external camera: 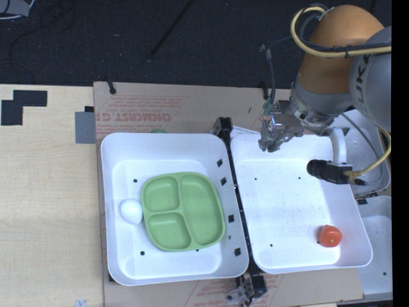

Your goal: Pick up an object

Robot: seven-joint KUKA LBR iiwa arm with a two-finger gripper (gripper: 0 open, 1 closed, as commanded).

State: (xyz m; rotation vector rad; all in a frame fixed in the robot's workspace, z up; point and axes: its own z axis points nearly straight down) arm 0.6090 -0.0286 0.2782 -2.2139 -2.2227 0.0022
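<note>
Glossy white bins (291, 264): round orange object (330, 236), green sectioned plate (183, 210); jaws' state unclear.

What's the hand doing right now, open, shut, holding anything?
Hand: above the far edge of the right bin; open or closed cannot be told, and nothing is seen in it.
</note>
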